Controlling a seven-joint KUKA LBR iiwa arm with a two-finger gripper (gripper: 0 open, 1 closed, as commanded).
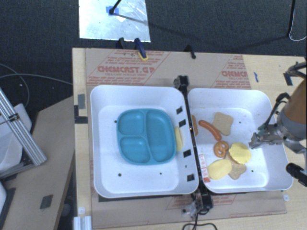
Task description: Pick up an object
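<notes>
The right bin (256,102) holds several toy foods. An orange sausage (209,128) lies beside a tan toast slice (223,122). Below them are a small pretzel (220,149), a round yellow piece (239,153), a yellow potato-like piece (219,169) and a second tan piece (236,171). My gripper (257,140) is low over the right side of this bin, just right of the round yellow piece and slightly above it. Nothing is seen held in it.
The left bin (108,104) carries a blue divided plate (146,136), with a yellow item (179,139) against the plate's right edge. A black-clipped divider (188,133) runs between the bins. The arm (293,114) comes in over the right bin's right rim.
</notes>
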